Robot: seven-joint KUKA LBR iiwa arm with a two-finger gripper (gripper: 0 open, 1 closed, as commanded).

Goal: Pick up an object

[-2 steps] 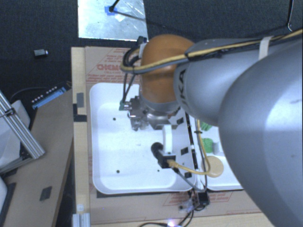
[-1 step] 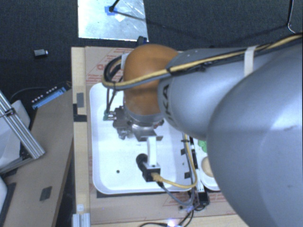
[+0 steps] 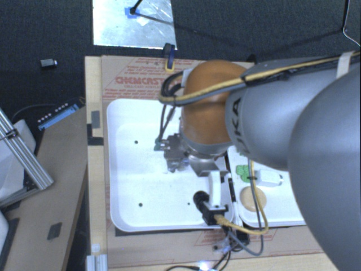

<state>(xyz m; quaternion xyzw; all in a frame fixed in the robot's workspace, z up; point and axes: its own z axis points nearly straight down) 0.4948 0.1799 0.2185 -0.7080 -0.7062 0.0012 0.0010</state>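
Gripper, grip state indiscernible, hangs over the left bin; tan disc to its right suits a centred descent

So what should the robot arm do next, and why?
Probably swing toward the right bin. The arm hangs over the left bin, where bare white floor shows beside it, while a round tan object, a white object and a green object lie in the right bin. That is where there are things to pick.

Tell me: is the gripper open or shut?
Cannot tell. The gripper hangs over the left bin, but the wrist hides its tips.
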